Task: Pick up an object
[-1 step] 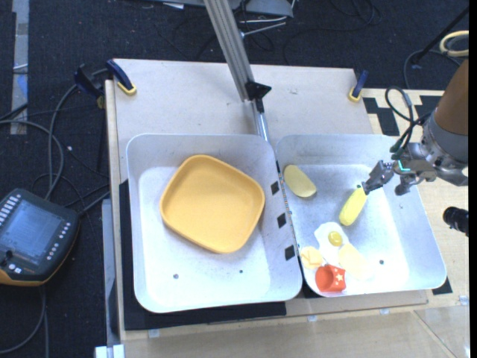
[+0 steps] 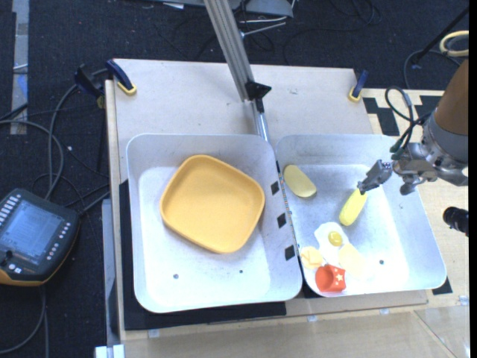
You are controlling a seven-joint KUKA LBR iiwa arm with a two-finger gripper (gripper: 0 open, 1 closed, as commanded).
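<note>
Over the right bin [image 2: 417,222], the gripper [image 2: 380,176] hangs.
Its claw's opening cannot be told; a yellow corn cob [image 2: 352,208] lies just below.

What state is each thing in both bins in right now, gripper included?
Yellow plate: right side up, lying in the left bin.
Pale yellow slice: flat in the right bin, untouched.
Yellow banana-like piece: lying tilted, its upper tip by the gripper.
Fried egg toy: flat.
Red piece: at the bin's front edge.

Orange-yellow plate [image 2: 213,203], yellow banana [image 2: 352,208], white bins [image 2: 149,274].
</note>
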